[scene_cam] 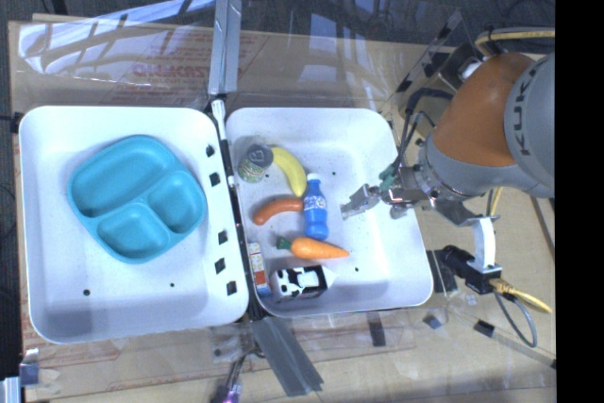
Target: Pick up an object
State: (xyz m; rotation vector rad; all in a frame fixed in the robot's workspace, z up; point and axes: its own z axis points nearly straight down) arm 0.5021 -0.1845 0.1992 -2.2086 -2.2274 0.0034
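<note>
Approach step, nothing grasped yet by my read. The arm's metal two-finger hand (pixel 370 199) sits low over the right shallow white plastic bin (pixel 377 132), over bare floor near its right wall, empty; can't tell whether it's spread or pressed together, the tip is a small grey blur. Candidates all lie in that bin, left of the hand: small blue plastic bottle with a white cap (pixel 315 209) is nearest, just beside it; orange plastic carrot (pixel 318 248) below the bottle; orange-red sausage-shaped toy (pixel 276 209) touching or nearly touching the bottle's left side; yellow plastic banana (pixel 289 169) above; round greenish tin (pixel 254 164) next to the banana; black-and-white boxy item (pixel 301 280) at the near wall. Left white bin (pixel 57 297) holds a turquoise three-compartment plastic tray (pixel 138 197). Next move likely calls for shifting left over the bottle and dropping straight down, clearing carrot and sausage. Unclear: hand height above the floor, the boxy item's identity, tin's label.
</note>
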